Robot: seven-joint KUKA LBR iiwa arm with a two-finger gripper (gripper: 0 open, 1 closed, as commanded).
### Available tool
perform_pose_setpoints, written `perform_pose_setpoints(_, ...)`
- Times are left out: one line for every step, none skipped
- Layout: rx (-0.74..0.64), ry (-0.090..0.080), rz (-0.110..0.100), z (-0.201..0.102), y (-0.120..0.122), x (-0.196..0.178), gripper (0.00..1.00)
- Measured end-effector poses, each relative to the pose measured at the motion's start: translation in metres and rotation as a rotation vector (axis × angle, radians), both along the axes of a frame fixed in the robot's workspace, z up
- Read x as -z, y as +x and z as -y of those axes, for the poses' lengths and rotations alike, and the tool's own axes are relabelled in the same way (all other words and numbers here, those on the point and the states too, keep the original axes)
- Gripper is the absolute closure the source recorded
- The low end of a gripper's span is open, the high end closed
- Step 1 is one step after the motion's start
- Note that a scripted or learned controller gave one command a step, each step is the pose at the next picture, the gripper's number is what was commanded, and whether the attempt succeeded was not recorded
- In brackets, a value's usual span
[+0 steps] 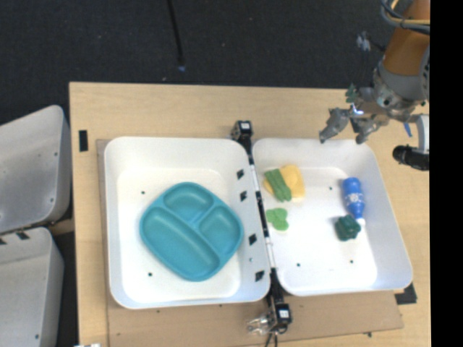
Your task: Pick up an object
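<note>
At 6 o'clock, the front edge of the pale wooden surface (181,324) runs close under 2 shallow white bins set side by side, their inner rims meeting at black clips. The left bin (123,280) carries a teal divided plate (190,230), smooth plastic with 3 compartments, lying flat with bare white floor around it on every side. The right bin (376,280) has much open floor along its near half. Toward 3 o'clock in that bin, a dark green lumpy piece (347,228) lies just beside a blue bottle-shaped object (353,196). Near the divider, a small light green piece (277,219) lies apart from a yellow block (291,180), which touches a ridged green piece (277,185). At 1 o'clock, beyond the right bin's far rim, the hand (348,128) hangs over the bare surface with its 2 fingers spread and nothing between them. Above it rises the grey arm (401,85) with its orange band.
</note>
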State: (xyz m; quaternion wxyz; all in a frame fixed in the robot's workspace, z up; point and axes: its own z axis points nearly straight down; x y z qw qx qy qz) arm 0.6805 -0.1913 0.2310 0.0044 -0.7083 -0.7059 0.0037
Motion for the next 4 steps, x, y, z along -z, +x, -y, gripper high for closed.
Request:
perform_pose_setpoints(-0.003, -0.003, 0.013, -0.001, 0.002, -0.01, 0.0)
perform_pose_setpoints(-0.003, -0.004, 0.013, 0.001, -0.006, 0.044, 0.0)
perform_pose_setpoints(-0.006, -0.004, 0.015, -0.003, -0.008, 0.1, 0.0)
perform_pose_setpoints(-0.007, -0.004, 0.014, -0.002, -0.007, 0.128, 0.0)
